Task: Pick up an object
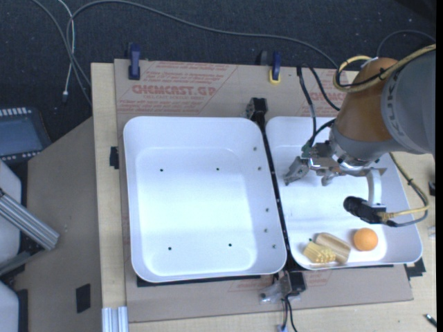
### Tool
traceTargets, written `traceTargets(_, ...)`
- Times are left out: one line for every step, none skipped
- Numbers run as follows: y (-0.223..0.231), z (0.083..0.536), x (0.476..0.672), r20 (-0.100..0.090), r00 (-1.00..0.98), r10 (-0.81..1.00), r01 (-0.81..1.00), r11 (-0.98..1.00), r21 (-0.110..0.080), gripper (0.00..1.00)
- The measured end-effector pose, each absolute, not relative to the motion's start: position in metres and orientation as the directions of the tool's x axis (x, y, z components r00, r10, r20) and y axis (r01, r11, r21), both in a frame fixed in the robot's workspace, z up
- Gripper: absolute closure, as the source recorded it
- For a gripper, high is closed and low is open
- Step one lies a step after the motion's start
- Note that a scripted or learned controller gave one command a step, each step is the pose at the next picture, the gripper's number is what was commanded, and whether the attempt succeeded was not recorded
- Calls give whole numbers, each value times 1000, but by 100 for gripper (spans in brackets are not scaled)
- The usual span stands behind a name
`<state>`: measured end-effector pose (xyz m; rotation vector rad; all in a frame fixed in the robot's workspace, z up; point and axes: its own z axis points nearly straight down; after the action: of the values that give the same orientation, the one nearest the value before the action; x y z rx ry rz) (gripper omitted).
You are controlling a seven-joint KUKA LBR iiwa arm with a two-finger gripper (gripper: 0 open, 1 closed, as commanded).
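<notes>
My gripper (309, 177) hangs over the middle of the right bin (297, 213), below the grey arm with its orange band. Its fingers look spread apart, with only white bin floor between them. An orange ball (365, 239) lies near the bin's front right corner. A tan bread-like piece (333, 243) rests just left of the ball, touching a yellow corn cob (320, 254) at the front wall. All three lie apart from the gripper, toward the bin's front.
The left bin (138, 206) sits beside the right one, and their walls meet along a dark seam. A black plug on a yellow cable (363, 209) hangs from the arm above the ball. Clamps and cables line the board's far edge.
</notes>
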<state>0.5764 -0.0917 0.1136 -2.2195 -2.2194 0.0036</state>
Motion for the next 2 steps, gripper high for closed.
traceTargets(-91,87,576,1,0,1000,1000,0,-2,0)
traceTargets(-91,99,577,0,0,1000,1000,0,1,100)
